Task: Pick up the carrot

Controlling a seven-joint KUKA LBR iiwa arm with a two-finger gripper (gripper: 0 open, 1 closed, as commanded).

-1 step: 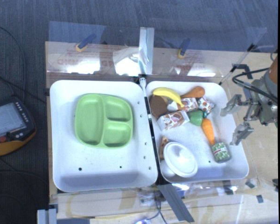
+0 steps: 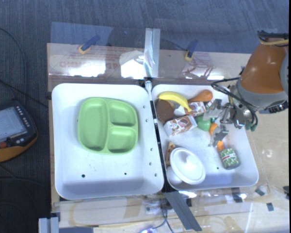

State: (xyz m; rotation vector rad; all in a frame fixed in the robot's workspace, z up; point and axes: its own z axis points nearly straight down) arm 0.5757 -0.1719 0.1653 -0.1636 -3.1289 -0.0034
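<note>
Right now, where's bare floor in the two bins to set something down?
Left bin: bare all around the green divided plate, widest along the near edge. Right bin: crowded; banana, packets, carrot, can and white bowl. Small bare patch between bowl and can.

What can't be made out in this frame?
- Gripper: too small and cluttered in the camera view to tell whether it has the carrot.
- Carrot: partly covered by the gripper, so its full length is unclear.
- Packets: labels too small to read.
- Arm: cut off by the right edge.
</note>
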